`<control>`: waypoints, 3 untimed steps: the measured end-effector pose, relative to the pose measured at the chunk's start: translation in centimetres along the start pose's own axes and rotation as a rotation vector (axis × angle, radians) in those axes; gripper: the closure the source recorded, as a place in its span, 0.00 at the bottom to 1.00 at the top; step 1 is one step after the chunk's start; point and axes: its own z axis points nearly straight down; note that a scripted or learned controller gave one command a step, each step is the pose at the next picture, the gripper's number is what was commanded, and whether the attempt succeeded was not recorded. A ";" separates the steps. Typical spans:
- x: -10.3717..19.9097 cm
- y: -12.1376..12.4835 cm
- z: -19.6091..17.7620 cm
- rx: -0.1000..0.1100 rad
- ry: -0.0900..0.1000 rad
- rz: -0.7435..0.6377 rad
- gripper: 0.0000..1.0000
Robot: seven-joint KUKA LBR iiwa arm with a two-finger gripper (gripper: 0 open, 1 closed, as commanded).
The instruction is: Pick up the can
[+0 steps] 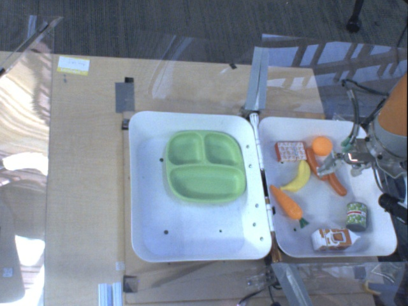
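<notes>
The can [357,215] is small, green-labelled with a dark top, and stands upright in the right bin [376,250] near its right wall. My gripper [339,162] hangs over the same bin, up and to the left of the can and apart from it. It sits just above a red sausage [334,182] and beside an orange ball [322,146]. The grey arm with its orange band [390,116] comes in from the right edge.
The right bin also holds a red-and-white box [290,150], a banana [298,177], a carrot [287,203] and a small carton [333,239] lying just left of and below the can. A green divided plate [204,167] lies in the left bin [150,234].
</notes>
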 end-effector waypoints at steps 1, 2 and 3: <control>-2.2 1.6 9.9 -0.007 -0.003 0.071 0.00; -1.9 8.6 10.1 0.044 0.004 0.135 0.00; -1.0 2.3 9.9 -0.004 -0.002 0.179 0.00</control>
